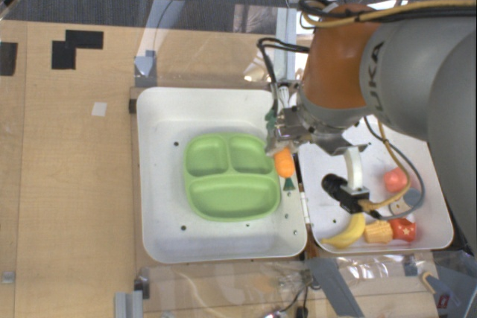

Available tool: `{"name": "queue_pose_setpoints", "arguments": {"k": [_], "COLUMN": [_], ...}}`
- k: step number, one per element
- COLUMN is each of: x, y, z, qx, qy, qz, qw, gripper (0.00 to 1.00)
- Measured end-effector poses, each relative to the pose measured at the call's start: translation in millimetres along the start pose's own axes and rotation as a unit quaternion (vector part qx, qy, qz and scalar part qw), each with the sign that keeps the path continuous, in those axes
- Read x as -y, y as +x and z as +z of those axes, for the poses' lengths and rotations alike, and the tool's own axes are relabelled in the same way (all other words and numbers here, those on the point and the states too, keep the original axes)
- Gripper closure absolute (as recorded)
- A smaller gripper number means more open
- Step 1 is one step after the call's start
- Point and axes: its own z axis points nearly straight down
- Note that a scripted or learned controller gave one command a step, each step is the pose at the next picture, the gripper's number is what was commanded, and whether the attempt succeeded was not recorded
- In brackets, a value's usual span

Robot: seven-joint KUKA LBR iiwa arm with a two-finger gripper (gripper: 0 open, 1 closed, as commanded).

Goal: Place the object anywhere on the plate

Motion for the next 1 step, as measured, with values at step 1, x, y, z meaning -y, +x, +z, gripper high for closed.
{"name": "queue_pose_setpoints", "arguments": {"k": [1], "x": [0.0], "y": [-0.3], "z": [0.0], "qx": [0.0], "qy": [0.0], "qz": [0.0], "qw": [1.0], "gripper": [0.0]}}
